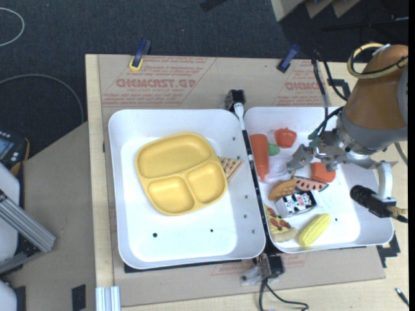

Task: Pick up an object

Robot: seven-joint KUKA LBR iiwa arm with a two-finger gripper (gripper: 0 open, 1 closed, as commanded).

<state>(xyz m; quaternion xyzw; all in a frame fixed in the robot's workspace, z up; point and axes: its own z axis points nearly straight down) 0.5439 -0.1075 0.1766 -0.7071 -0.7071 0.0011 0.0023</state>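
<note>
Fingers of the gripper (316, 162) straddle a small orange-red toy block (322, 172), though whether they clamp it is unclear.

Overhead slanted view of both bins (123, 193)

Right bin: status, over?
Tool low in right bin, over orange piece. No grasp visible. Carrot, tomato, corn crowd nearby.

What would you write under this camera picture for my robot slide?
Robot arm's tool hovers over toy food in the right bin; yellow plate sits in the left bin.
</note>
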